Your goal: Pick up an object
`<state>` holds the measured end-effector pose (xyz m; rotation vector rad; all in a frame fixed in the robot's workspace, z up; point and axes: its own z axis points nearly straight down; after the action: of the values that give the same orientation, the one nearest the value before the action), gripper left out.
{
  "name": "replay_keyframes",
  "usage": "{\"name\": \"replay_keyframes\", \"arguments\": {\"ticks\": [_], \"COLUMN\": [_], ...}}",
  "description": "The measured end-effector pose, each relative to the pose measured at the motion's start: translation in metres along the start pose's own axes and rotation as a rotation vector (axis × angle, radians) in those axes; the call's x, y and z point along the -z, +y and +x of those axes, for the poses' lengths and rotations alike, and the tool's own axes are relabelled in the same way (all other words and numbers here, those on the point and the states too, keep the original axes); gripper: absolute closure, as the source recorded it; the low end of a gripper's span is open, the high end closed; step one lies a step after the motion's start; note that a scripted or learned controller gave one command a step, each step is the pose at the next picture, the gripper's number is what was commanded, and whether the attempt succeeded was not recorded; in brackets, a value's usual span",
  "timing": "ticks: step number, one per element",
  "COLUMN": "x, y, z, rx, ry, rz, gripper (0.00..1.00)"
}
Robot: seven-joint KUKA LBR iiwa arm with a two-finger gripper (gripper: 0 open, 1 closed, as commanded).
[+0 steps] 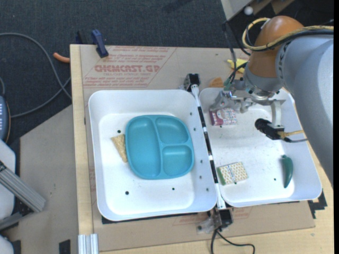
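- A small crumpled packet, silvery with a pink patch, lies at the far left of the right bin, close to the wall shared with the neighbouring bin.
- The gripper hangs directly over the packet's far edge, at or just above it; from this slanted view it cannot be told whether the gripper is open, closed or gripping the packet.
- The grey arm, with its orange band above the wrist, reaches in from the right across the far corner of the right bin.
- In the same bin, a square pad speckled green and tan rests near the front left, well apart from the packet.
- A dark green, pepper-shaped item lies along the bin's right side, its point toward the front.
- The left bin holds a teal divided plate with three compartments, set near the middle.
- A tan, cracker-like piece sticks out from under the plate's left edge.
- Both bins sit side by side, touching, on a counter covered by a brown board printed in red lettering.
- A blue clip grips the board's far edge, near its left corner.
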<state>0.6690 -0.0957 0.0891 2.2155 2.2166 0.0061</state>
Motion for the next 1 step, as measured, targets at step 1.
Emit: {"name": "replay_keyframes", "arguments": {"ticks": [1], "x": [0.0002], "y": [-0.0012], "z": [0.0026], "rx": [-0.001], "ry": [-0.001], "rz": [-0.001], "gripper": [0.0]}}
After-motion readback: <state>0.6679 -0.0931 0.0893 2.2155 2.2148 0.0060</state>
